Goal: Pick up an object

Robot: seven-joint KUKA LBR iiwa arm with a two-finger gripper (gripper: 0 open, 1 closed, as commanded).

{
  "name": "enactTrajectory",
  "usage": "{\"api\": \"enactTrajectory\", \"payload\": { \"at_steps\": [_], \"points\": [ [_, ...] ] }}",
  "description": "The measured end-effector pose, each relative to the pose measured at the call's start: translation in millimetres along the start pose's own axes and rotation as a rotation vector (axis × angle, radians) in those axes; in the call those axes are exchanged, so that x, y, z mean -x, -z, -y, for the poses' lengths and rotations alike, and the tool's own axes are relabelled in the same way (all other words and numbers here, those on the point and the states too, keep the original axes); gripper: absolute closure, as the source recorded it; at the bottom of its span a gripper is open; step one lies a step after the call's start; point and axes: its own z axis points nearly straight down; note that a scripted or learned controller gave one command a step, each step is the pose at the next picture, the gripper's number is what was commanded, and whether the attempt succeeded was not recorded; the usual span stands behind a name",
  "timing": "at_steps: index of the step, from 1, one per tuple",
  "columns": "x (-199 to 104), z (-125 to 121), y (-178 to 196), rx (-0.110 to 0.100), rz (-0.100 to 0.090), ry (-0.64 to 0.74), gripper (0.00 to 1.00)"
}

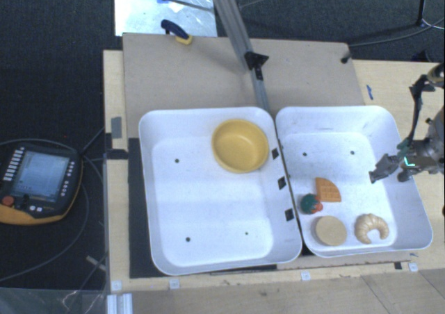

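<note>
**Hovering at the right bin, nothing grabbed yet**

From the overhead camera: my pincer (391, 168) hangs over the right white bin's (361, 121) right side, and I honestly can't tell how it's set. The tan croissant-shaped toy (371, 227) lies nearest, toward the front edge; the orange wedge (327, 189) and round beige disc (329, 230) sit further left.
</note>
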Motion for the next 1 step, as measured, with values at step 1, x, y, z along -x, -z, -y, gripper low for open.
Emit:
{"api": "enactTrajectory", "payload": {
  "at_steps": [1],
  "points": [
    [0.0,0.0,0.0,0.0,0.0,0.0,0.0]
  ]
}}
